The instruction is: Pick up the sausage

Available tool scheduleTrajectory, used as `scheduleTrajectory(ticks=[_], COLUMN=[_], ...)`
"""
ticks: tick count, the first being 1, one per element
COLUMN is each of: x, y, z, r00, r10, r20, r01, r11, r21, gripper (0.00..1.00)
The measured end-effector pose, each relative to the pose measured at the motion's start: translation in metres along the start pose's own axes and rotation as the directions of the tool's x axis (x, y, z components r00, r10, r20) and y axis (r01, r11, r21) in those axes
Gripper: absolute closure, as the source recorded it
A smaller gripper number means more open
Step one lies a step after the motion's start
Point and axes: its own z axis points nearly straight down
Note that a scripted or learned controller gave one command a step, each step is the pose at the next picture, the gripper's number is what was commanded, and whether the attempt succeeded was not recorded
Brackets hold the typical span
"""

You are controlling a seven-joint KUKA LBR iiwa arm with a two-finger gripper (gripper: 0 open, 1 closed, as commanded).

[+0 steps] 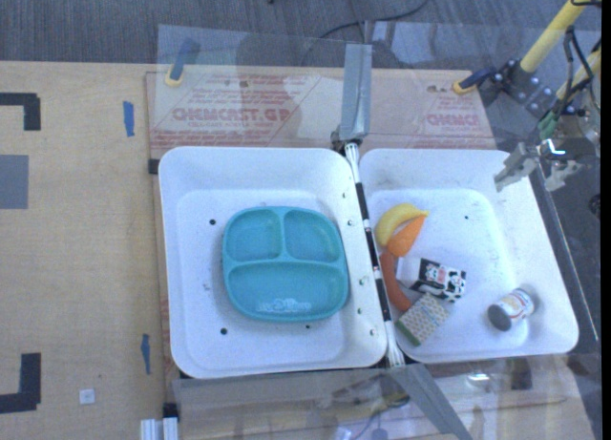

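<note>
Teal plate (284, 264) in left bin (181, 180); sausage (394, 274) in right bin (544, 238).

Fixed overhead camera (slanted) overlooks both bins (181, 176).

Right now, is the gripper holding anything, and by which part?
Nothing is held. The gripper hangs at the right bin's far corner, apart from the sausage.

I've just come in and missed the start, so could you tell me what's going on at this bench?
The arm is meant to pick up the sausage, but nothing is in hand yet. Its gripper sits at the far right edge of the right bin, well away from the toys. The sausage lies along that bin's left wall, beside a banana, with a cow, a cracker and a can nearby. The left bin holds a teal plate.
</note>
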Motion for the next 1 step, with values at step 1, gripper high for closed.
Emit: scheduleTrajectory(ticks=[1], x=[0.0612], y=[0.0103], z=[0.1188], r00=[0.999], r10=[0.044], r20=[0.000], r01=[-0.044], r11=[0.999], r21=[0.000], gripper=[0.00])
